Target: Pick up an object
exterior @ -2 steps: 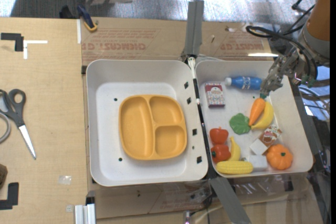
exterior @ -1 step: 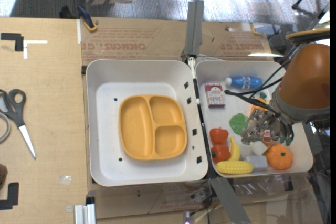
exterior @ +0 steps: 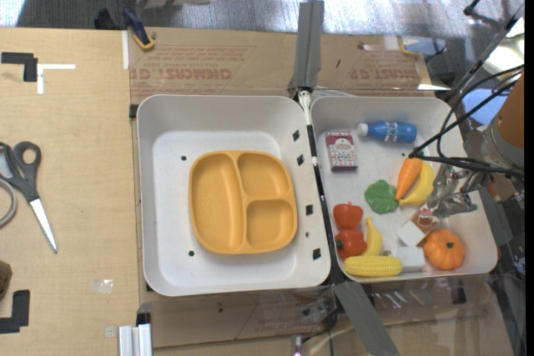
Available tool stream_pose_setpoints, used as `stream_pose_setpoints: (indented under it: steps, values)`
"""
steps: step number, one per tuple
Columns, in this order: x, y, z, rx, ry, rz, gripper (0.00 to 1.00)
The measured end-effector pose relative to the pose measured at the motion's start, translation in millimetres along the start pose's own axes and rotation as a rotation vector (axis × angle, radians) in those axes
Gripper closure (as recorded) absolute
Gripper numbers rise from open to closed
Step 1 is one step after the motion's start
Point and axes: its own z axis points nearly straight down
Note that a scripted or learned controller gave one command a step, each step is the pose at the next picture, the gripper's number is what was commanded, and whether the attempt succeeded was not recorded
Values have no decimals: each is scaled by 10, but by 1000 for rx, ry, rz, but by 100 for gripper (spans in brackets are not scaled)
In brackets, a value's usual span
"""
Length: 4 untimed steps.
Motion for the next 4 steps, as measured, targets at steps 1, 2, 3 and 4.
stream_pose_setpoints:
  steps: [1,2,3,4]
  values:
    - [-309,555,732,-2,1,125,100]
    - [-555,78,149,0,-2,-279,100]
    - [-283,746,734,-2,1,-180,100]
    - [-135,-45,-11,-1,-1,-468,100]
